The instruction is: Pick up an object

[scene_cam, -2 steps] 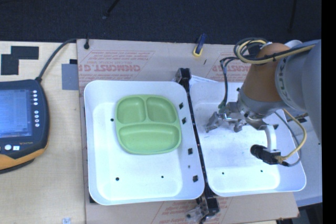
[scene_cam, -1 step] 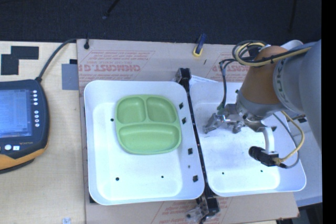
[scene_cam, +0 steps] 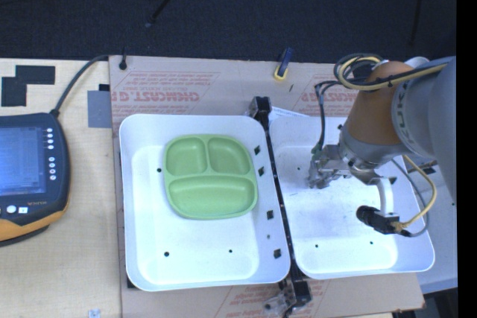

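Down in the right bin (scene_cam: pixel 350 249), the end effector (scene_cam: pixel 322 173) hangs close over the white floor near the bin's upper left part. Whether it is released or clenched cannot be told, since the wrist and cables cover most of it, and nothing can be made out in its grasp. The arm (scene_cam: pixel 387 119) comes in from the right, its orange band bulking above the wrist and hiding part of that bin's far wall. A dark cable end lies lower right of the end effector, over the bin floor. The left bin (scene_cam: pixel 149 249) holds a green tray (scene_cam: pixel 210 176) with three compartments, lying flat in its upper middle, well apart from the end effector. Both bins rest on the counter (scene_cam: pixel 97 234), and a pendant (scene_cam: pixel 30 167) at far left is cut off by the frame edge.
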Robot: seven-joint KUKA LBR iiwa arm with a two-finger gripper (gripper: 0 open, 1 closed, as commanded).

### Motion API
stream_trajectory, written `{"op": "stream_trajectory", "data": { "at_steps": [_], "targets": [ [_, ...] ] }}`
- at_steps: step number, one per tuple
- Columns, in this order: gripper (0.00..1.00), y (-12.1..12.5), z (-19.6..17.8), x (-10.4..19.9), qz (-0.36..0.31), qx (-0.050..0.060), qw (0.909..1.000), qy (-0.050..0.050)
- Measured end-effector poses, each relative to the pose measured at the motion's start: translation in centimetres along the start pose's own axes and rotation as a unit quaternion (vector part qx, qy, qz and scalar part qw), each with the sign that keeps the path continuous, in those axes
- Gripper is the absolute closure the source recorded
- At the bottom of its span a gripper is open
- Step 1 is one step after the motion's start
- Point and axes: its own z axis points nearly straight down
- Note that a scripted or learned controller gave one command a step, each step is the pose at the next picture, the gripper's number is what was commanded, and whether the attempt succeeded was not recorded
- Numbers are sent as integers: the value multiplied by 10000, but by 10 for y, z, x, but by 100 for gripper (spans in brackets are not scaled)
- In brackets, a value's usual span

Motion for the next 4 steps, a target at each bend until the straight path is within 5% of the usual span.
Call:
{"op": "stream_trajectory", "data": {
  "at_steps": [2,3,4],
  "targets": [
    [100,17,-113,-9,-48,-53,10000,-15],
    [100,16,-132,-11,-50,-35,10000,-10],
    [100,-16,-140,27,-67,-13,10000,1]
  ]
}}
